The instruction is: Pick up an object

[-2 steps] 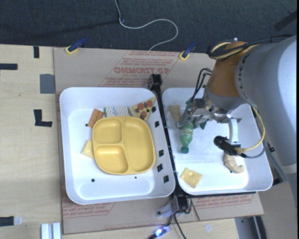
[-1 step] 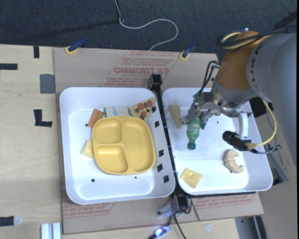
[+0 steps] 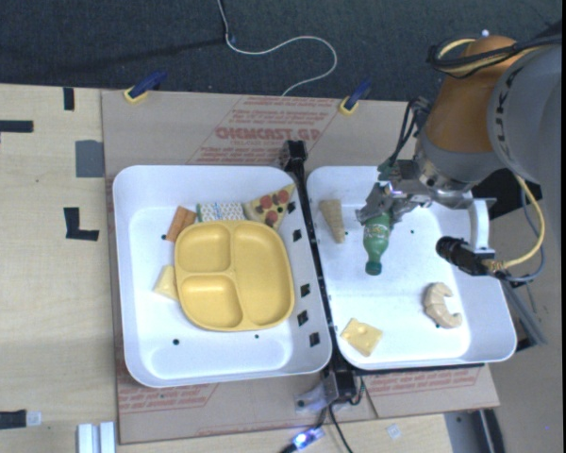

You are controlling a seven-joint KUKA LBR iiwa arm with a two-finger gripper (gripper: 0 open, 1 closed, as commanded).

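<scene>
My gripper point(image 3: 381, 211) is over the right bin point(image 3: 481, 333), near its back middle. A green bottle point(image 3: 374, 245) runs from between the fingers toward the bin's front, its narrow end pointing at me. The gripper is shut on the bottle's wider upper end. Loose in the same bin lie a pale wedge point(image 3: 333, 220) to the left of the bottle, a yellow cheese-like block point(image 3: 361, 336) at the front, and a tan croissant-shaped piece point(image 3: 441, 306) at the right.
The left bin point(image 3: 137, 338) holds a yellow divided plate point(image 3: 234, 275) with several small food toys tucked behind it and at its left side. A black divider point(image 3: 307, 253) separates the bins. The arm's black cable fitting point(image 3: 457, 252) hangs over the right bin.
</scene>
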